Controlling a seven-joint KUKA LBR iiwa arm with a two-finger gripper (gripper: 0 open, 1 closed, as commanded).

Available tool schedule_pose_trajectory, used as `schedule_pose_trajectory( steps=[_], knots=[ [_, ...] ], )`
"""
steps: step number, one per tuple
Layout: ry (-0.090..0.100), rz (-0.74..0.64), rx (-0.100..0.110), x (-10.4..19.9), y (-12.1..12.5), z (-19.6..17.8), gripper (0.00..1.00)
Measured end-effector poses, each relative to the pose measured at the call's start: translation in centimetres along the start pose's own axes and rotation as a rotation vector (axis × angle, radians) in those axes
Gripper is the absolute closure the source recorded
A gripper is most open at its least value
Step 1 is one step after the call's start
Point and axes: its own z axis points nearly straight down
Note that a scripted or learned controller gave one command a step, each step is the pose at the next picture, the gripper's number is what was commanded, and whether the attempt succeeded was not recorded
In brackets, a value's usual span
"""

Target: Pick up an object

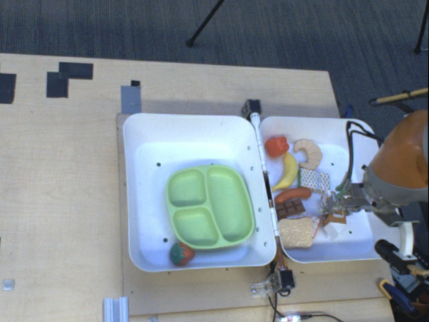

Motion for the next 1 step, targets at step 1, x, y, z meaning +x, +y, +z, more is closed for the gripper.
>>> schedule_pose_trajectory(
  steps=[1],
  knots=[
    [0.003,-0.002,0.008,11.24,-0.15,-7.0,1.0]
  ],
)
